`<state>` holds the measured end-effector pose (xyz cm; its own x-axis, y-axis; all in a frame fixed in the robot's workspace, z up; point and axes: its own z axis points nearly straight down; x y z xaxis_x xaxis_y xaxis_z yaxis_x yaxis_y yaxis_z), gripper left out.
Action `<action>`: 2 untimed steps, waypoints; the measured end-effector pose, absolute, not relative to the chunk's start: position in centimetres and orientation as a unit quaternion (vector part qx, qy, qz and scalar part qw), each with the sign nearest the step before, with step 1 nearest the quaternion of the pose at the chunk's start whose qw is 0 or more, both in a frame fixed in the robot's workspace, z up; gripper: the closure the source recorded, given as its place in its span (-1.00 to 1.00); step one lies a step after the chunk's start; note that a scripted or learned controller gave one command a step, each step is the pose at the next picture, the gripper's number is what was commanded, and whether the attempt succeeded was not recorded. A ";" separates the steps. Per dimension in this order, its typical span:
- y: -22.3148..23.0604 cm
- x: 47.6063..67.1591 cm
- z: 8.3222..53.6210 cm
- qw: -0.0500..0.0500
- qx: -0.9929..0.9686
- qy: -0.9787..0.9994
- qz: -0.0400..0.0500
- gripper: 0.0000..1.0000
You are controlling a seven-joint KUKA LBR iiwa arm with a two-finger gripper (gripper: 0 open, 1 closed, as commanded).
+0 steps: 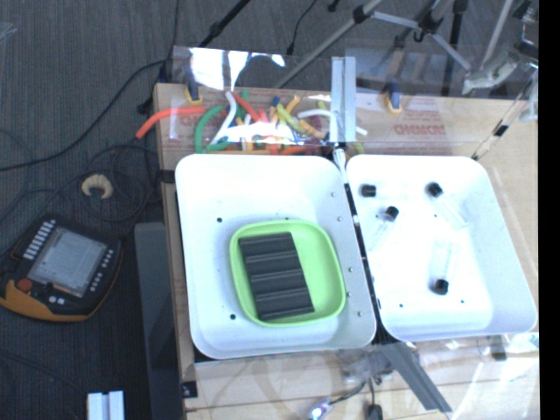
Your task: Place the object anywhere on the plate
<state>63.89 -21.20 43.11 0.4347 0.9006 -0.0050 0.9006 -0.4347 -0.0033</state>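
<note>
A dark carpeted floor [79, 77] surrounds the rig, crossed by thin black cables, with grey stand legs [411, 16] slanting across the top. On it stands the wooden desk [516, 191], which carries two shallow white bins touching along their inner edges.

The left bin [201, 199] and the right bin [494, 234] are much the same size. Behind the left bin, at the back of the desk, lies a tangle of coloured tubing [254, 121] in red, green, orange and white, partly under a shiny clear sheet.

A lime green plate [329, 269] with rounded corners sits flat in the near half of the left bin, well inside its walls. On the floor to the left of the desk rests a grey and orange hand controller [61, 268] with a pale screen.

The object, a dark grey block [276, 276] with ridges running across it, lies flat in the middle of the plate, its long side turned slightly off the plate's own, with green rim showing all round it.

In the right bin lie four small clear vials with black caps, well apart: one near the back left [367, 190], one near the back [433, 190], one just nearer than the first [390, 213], and one toward the front [440, 284].

A small tan ring [97, 185] lies on the floor above the controller.

Whether the tool is spread or pressed together cannot be told.
</note>
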 end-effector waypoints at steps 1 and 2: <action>-21.4 63.0 43.0 0.002 -0.876 -0.483 0.003 -1.00; -21.3 67.0 39.3 0.000 -0.889 -0.458 0.004 -1.00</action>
<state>67.00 -21.30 39.26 0.5812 0.8137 -0.0073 0.8137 -0.5812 -0.0029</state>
